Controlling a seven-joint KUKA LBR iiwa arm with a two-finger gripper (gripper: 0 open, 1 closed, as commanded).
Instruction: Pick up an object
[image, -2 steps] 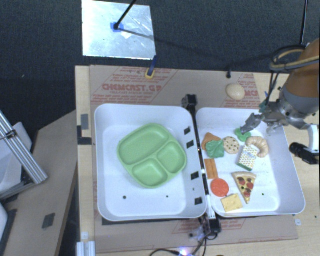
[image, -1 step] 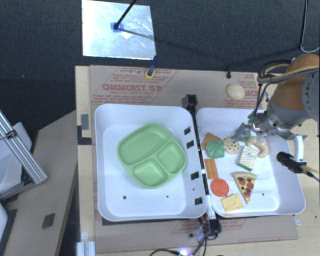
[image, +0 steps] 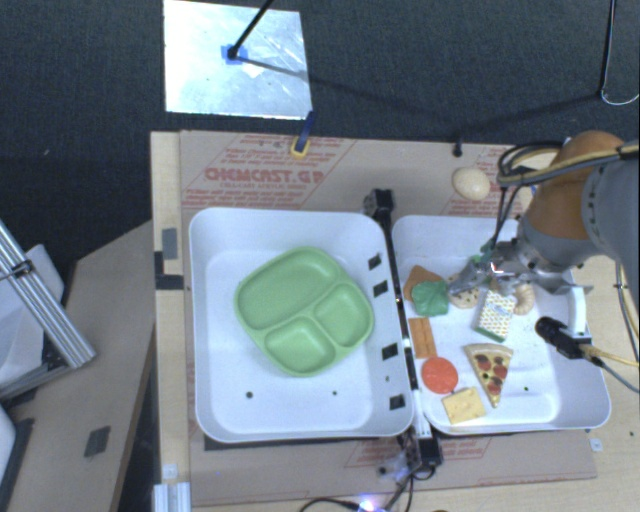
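A cardboard sheet (image: 262, 172) printed "CHEMCAST GP" underlies both bins. The left bin (image: 215, 330) holds a green divided plate (image: 303, 310). The right bin (image: 580, 395) holds toy foods: a green piece (image: 431, 296), a pizza slice (image: 490, 369). The gripper (image: 487, 272) hangs above them, its state untellable.

gripper (image: 487, 277) low over toy food in right bin (image: 580, 400)

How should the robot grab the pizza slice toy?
The flat triangular pizza slice toy lies in the right white bin, wide crust end toward the far side, tip toward the near rim. Probably best to come straight down from above and pinch across its two slanted sides near the middle, where it is narrower. The red round disc and yellow square piece sit close on one side.
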